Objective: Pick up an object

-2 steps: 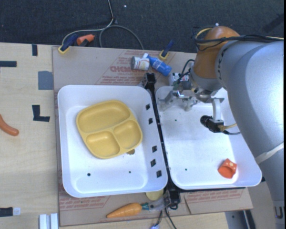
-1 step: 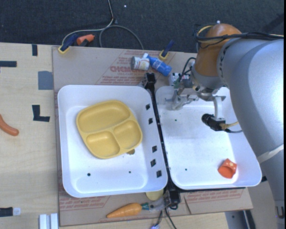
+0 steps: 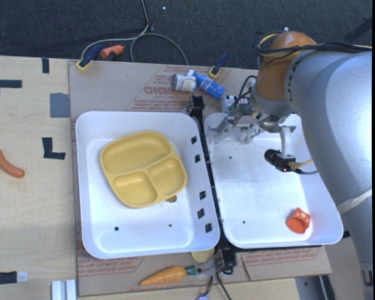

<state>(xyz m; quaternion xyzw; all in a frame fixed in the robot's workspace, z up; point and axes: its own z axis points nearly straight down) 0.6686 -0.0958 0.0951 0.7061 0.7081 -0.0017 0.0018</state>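
My arm: I reach in from the right, and my gripper (image 3: 247,127) sits over the far left corner of the right bin (image 3: 250,192), close to the divider between the two bins.
My grip: I cannot tell how it stands; nothing shows in it.
Likely target: a small orange object (image 3: 298,220) lies in the right bin's near right corner, well apart from my gripper, close to the rim.
Other bin: a yellow divided plate (image 3: 144,167) lies in the left bin (image 3: 90,186); something small and dark peeks out from under its near edge, too hidden to name.
Off the bins: a carrot (image 3: 162,275) lies on the board beneath the bins, a sausage-like piece (image 3: 7,163) on the bench at far left, a bottle (image 3: 199,84) beyond the bins.
Risk, corner: the orange object is close to the bin wall, so I judge I may strike the rim or push the piece aside.
Risk, plate: broad and flat, it gives me little to pinch.
Risk, aim: descending where I am now, I would meet bare bin floor.
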